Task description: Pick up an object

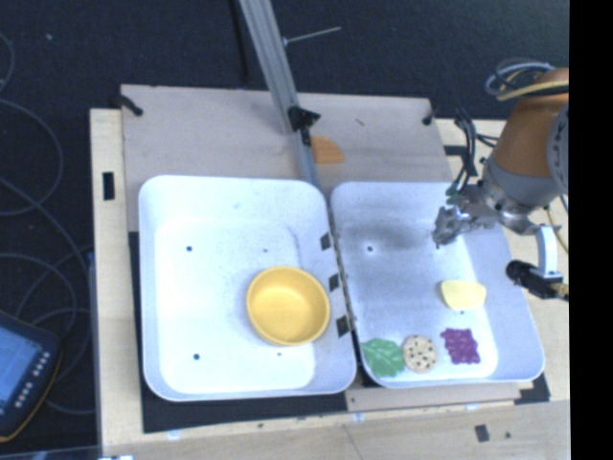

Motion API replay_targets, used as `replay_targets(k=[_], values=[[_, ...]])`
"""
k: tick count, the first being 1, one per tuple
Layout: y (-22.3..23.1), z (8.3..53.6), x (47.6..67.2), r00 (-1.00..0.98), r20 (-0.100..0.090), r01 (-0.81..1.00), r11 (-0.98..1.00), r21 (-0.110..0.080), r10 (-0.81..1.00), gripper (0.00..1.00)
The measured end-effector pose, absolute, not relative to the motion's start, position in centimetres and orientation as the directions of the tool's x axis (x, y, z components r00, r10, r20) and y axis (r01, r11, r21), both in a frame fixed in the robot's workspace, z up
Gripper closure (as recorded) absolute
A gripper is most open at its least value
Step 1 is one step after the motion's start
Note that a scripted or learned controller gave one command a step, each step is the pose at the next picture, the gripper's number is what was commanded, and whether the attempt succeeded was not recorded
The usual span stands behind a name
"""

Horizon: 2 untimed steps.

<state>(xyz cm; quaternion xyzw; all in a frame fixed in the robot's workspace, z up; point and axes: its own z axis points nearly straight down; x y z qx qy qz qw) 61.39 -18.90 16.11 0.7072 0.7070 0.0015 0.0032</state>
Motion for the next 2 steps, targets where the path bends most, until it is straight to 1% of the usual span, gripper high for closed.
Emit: replay_targets(k=[1,2], values=[[-20.0,21.6,61.8,0.0,-0.003,1.0,0.0,0.008,1.0,1.0],[-20.1,25.4,62.0,-0.003,-0.002,1.0,0.003,0.006,1.0,1.0]])
